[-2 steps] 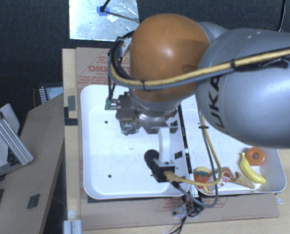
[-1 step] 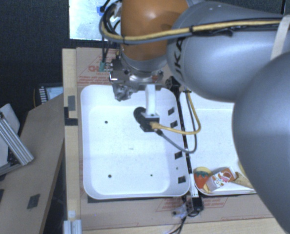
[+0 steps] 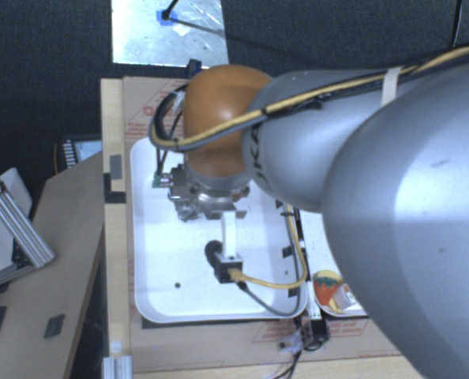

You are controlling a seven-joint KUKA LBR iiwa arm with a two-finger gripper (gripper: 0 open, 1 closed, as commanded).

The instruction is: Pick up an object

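Tool: the tool (image 3: 195, 205) hangs below the wrist flange, over the far half of the left bin. It is seen from above and behind, and most of it is hidden by the wrist.
Tool state: cannot be told from this view, and nothing can be seen held in it.
Orange band: the orange band (image 3: 217, 117) sits directly above the wrist and covers the far rim of the left bin.
Arm: the grey arm (image 3: 377, 180) enters from the right, fills the right half of the view, and crosses above the right bin.
Left bin: the left bin (image 3: 144, 235) is shallow and white with rounded corners. Its near and left floor lie open to view.
Speck: a small dark speck (image 3: 178, 284) lies on the left bin's floor near the front rim, well apart from the tool.
Right bin: only a narrow strip of the right bin (image 3: 315, 243) shows beside the divider; the rest is hidden under the arm.
Task object: an orange and white object (image 3: 333, 290) lies at the near edge of the right bin. It is partly covered by the arm and well apart from the tool.
Cardboard: a brown cardboard sheet (image 3: 140, 105) with red print lies under both bins.
Counter: the tan counter (image 3: 69, 235) extends to the left of the bins.
Background: a metal plate (image 3: 167, 22) lies beyond the cardboard and carries a small blue mark (image 3: 166, 16).
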